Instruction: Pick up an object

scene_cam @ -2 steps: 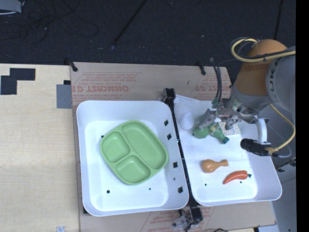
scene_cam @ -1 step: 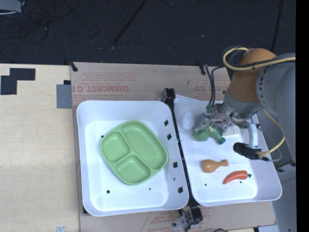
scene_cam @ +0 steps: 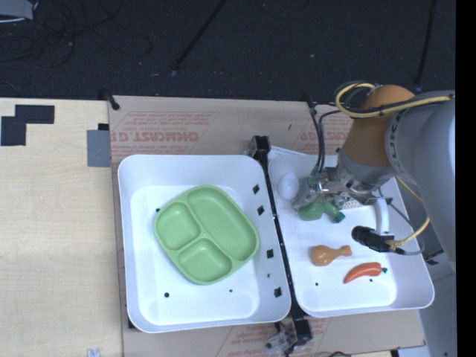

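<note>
In the right bin (scene_cam: 405, 292) lie a white egg-shaped object (scene_cam: 287, 186), a green toy (scene_cam: 320, 211), an orange drumstick-shaped toy (scene_cam: 329, 254) and a red chili pepper (scene_cam: 363, 272). My gripper (scene_cam: 318, 193) is low in the far part of this bin, right over the green toy and just right of the white egg. The wrist and its cables hide part of the green toy. Whether the toy is touched cannot be seen.
The left bin (scene_cam: 141, 288) holds a green divided plate (scene_cam: 206, 233). A black divider rail (scene_cam: 271, 229) runs between the bins. The grey arm with its orange band (scene_cam: 379, 136) leans in from the right over the right bin's far corner. A black cable connector (scene_cam: 372, 238) hangs beside the toys.
</note>
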### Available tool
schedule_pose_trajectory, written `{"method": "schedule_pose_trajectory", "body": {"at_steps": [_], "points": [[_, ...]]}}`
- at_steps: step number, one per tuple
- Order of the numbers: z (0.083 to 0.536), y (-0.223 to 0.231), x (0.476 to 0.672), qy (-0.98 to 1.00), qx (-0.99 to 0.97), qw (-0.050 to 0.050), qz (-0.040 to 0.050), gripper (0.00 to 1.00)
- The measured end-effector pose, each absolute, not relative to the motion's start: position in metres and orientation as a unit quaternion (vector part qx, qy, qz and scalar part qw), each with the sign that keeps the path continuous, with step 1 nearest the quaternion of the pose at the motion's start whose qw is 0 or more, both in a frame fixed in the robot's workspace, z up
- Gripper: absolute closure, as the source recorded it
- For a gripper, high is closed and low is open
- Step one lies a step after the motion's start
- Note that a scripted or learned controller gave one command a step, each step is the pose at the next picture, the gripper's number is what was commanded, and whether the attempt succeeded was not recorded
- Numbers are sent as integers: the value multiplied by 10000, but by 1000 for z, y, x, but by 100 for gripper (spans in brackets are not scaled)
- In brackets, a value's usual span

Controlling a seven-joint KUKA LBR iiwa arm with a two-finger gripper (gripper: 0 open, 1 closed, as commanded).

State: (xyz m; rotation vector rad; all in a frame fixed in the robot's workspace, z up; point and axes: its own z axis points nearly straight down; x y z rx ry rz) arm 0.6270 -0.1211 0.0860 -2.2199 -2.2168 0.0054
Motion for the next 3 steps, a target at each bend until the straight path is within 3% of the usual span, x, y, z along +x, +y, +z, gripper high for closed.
{"method": "schedule_pose_trajectory", "body": {"at_steps": [1, 3], "points": [[97, -122, 627, -7057, -7085, 19, 15, 100], [217, -126, 635, -7075, -7067, -19, -10, 100]]}}
